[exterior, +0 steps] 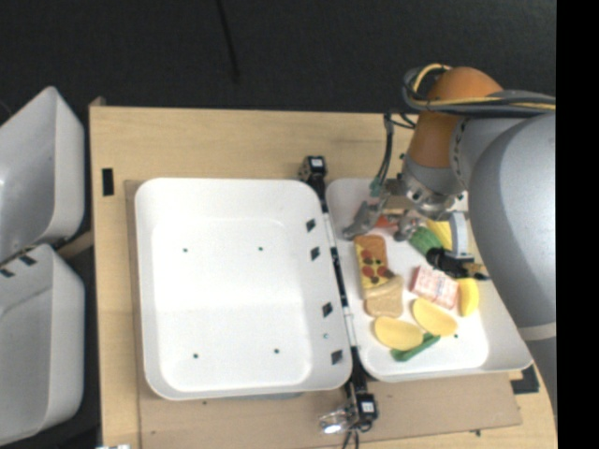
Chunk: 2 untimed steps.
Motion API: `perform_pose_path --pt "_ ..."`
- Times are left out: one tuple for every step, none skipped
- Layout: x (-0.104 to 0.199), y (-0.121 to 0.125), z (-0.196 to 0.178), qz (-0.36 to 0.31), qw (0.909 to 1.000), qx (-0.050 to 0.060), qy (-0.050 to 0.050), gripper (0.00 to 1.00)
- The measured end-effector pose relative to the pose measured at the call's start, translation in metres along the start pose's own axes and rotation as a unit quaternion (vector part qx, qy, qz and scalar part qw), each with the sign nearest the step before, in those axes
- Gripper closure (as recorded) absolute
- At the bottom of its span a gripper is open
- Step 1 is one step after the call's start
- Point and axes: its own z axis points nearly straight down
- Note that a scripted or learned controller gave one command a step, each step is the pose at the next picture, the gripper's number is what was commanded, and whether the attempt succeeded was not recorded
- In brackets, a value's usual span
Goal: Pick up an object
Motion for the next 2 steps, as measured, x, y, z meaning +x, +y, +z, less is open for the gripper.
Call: perform_pose_path --pt "0.007 -0.006 -0.008 -0.001 1.0 -0.008 -0.004 0.0" --pt "0.023 0.005 -0.03 -0.001 1.0 0.001 -0.005 0.0"
